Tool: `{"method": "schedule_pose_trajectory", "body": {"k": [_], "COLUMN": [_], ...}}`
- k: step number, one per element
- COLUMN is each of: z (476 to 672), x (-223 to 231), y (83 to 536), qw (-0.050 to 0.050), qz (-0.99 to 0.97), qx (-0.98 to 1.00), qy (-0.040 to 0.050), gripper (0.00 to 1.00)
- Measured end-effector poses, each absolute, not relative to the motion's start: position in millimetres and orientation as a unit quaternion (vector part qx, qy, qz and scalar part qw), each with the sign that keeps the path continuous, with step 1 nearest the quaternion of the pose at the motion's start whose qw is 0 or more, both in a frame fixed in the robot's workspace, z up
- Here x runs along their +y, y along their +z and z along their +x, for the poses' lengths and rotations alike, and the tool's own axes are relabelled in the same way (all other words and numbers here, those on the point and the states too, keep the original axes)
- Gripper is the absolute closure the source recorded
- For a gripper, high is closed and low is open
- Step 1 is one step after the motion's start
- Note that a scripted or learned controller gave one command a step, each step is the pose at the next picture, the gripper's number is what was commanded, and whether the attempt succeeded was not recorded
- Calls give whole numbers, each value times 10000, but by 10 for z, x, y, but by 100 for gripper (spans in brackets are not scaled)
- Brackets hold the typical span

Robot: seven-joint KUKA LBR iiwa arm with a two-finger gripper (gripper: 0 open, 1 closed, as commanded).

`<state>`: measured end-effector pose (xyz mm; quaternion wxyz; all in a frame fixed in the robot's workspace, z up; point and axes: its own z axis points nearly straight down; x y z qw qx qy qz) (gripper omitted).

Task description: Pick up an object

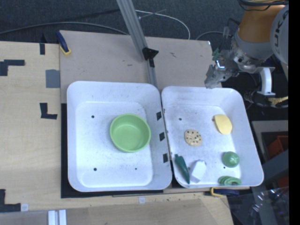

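Gripper (213, 78) sits above the far rim of the right bin (243, 107), near that bin's far-left corner, hanging off the grey arm (262, 22) with the orange band that comes in from the upper right. Can't tell how the jaws stand — too small and dark against the rim; nothing visible between them. Right bin holds everything pickable: yellow piece (223, 123) near the right wall, cookie (192, 137) roughly centre with bare floor all round it, green ball (230, 159) close to the right wall, flat green ring-like piece (229, 180) tight against the near rim, dark green wedge (182, 168) leaning along the left wall near the front corner, and a white block (198, 169) just beside it, maybe touching. Far half of the right bin is open floor — most room for moving is there and around the cookie. Left bin (79, 125) has one green bowl (130, 132), upright, right of centre, well apart from all four walls. The two bins touch along their inner rims. A grey pole (136, 27) slants down across the table (28, 102) to the far end of that seam.
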<state>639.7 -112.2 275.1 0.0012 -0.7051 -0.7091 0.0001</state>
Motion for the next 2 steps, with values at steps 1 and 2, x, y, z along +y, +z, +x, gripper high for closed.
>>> {"method": "schedule_pose_trajectory", "body": {"k": [1,2], "z": [6192,6029], "x": [-634,-173], "y": [2766,2757], "qw": [16,16], "qz": [-7052,-7050], "qx": [-7091,-7092], "qy": [5,5], "gripper": [100,100]}}
